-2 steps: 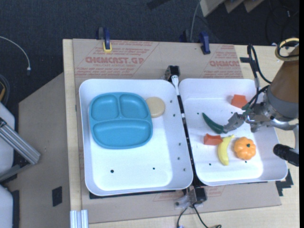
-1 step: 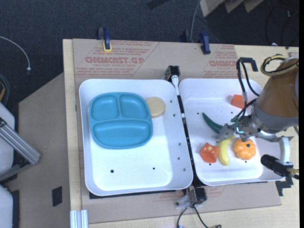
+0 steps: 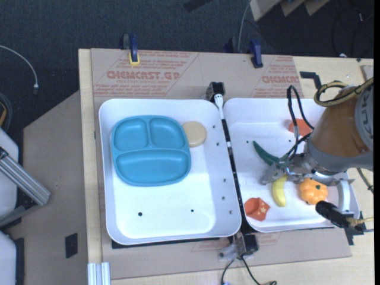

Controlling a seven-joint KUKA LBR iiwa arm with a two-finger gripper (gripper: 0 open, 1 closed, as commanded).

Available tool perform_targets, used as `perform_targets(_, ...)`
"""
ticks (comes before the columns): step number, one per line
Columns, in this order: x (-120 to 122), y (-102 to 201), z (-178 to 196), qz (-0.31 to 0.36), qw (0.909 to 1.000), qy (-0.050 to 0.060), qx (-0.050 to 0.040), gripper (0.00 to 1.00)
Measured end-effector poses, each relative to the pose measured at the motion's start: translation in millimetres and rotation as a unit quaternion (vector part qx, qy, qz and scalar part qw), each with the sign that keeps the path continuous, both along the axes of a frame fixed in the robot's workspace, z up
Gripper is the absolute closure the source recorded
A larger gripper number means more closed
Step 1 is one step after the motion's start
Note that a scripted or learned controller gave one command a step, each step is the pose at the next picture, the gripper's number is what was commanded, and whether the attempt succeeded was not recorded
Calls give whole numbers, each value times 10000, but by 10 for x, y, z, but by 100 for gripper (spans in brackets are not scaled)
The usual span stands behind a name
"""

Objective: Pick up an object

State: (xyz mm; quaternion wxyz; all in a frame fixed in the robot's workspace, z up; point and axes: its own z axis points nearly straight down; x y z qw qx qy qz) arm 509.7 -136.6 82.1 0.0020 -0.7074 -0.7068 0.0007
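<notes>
From the camera view, you see the gripper point(image 3: 279, 172) low in the right bin point(image 3: 249, 120), its metal fingers spread just above the yellow banana point(image 3: 278, 191); nothing sits between them. An orange pumpkin-like toy point(image 3: 313, 190) lies at the banana's 3 o'clock, a red strawberry-like toy point(image 3: 257, 208) at its 7 o'clock. The left bin point(image 3: 160, 218) holds a blue divided plate point(image 3: 152, 149) and a beige disc point(image 3: 195, 133).

Even, bright overhead light washes both my white bins point(image 3: 163, 227), nearly overexposing their floors. Shadows stay soft and short beneath the blue tray point(image 3: 152, 149). The dark floor point(image 3: 59, 16) swallows detail. Everything looks slightly soft and grainy.
</notes>
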Motion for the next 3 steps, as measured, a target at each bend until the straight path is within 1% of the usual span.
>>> perform_targets(1,9,-6,126,0,10000,-25,-14,100)
perform_targets(2,-1,-22,552,5,10000,-43,-20,100)
perform_targets(3,-24,17,984,10,10000,-38,-18,100)
